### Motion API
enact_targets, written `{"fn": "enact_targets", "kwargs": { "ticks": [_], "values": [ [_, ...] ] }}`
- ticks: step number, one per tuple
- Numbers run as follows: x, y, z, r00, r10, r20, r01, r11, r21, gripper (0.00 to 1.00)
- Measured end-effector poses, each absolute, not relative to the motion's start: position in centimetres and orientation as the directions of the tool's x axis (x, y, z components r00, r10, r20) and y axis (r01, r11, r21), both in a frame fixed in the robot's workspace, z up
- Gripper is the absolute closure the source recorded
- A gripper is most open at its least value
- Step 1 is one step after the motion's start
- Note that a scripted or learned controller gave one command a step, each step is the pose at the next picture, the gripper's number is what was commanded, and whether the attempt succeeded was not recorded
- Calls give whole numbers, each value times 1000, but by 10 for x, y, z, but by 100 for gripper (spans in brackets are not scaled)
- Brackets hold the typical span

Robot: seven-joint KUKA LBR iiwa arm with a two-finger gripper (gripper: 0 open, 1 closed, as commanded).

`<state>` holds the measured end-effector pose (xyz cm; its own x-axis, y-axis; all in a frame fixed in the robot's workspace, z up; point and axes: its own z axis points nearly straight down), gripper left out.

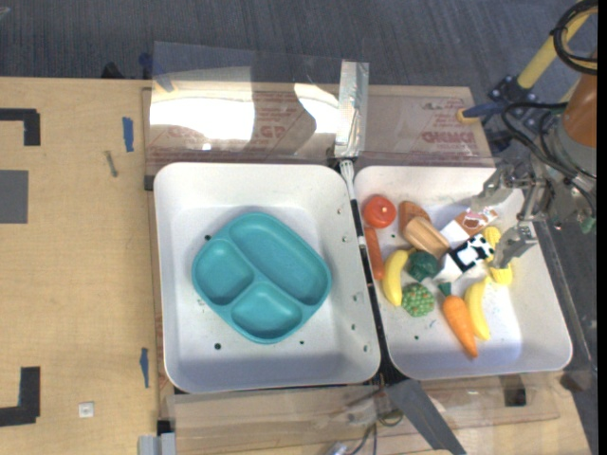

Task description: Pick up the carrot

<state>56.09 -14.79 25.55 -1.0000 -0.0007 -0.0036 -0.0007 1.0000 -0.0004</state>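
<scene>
The carrot is an orange tapered toy lying in the right bin, near its front, tip pointing to the front right. A yellow banana lies against its right side. My gripper hangs over the right bin's back right part, behind and to the right of the carrot and well apart from it. Its two fingers stand open with nothing between them.
Crowded around the carrot are a green broccoli, a dark green piece, a second banana, a bread roll, a red tomato, a thin orange stick and a black-and-white tag. The left bin holds a teal divided plate.
</scene>
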Motion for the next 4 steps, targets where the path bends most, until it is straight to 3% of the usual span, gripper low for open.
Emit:
{"fn": "enact_targets", "kwargs": {
  "ticks": [1,2,3,4],
  "values": [
    [528,-159,128,-989,-150,5,-150,989,4,0],
    [495,-132,88,-999,-51,-10,-51,999,-2,0],
    [498,-131,101,-998,-54,-20,-54,999,-5,100],
    [488,-188,88,-914,-405,-11,-404,915,-7,100]
  ]
}}
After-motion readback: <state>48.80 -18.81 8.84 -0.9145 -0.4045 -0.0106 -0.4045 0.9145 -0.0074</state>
